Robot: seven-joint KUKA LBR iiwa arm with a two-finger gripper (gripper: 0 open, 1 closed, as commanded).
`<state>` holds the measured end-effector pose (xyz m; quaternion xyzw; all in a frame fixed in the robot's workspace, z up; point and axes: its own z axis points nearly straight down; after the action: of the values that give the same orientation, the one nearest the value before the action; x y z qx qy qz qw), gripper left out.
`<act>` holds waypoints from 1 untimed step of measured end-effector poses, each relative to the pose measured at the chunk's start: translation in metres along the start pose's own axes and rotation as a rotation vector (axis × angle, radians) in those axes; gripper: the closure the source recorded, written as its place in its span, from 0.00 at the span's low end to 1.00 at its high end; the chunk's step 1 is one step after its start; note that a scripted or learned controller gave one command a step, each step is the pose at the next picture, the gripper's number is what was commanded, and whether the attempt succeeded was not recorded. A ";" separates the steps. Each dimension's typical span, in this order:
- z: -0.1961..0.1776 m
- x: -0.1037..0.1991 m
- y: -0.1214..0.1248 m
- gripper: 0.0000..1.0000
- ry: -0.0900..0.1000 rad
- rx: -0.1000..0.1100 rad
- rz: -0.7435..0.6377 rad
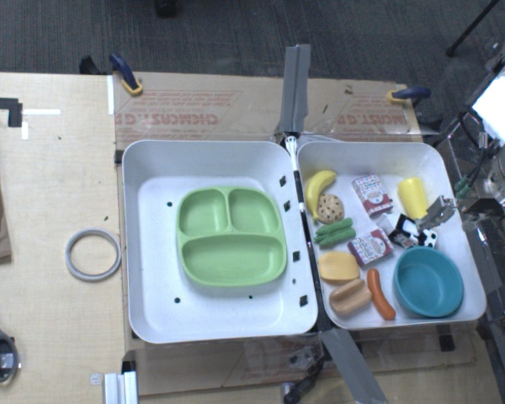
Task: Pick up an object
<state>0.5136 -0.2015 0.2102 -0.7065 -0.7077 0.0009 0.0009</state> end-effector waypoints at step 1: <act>0.014 0.031 -0.034 0.00 0.000 0.000 -0.036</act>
<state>0.4792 -0.1708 0.1967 -0.6937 -0.7203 0.0008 0.0011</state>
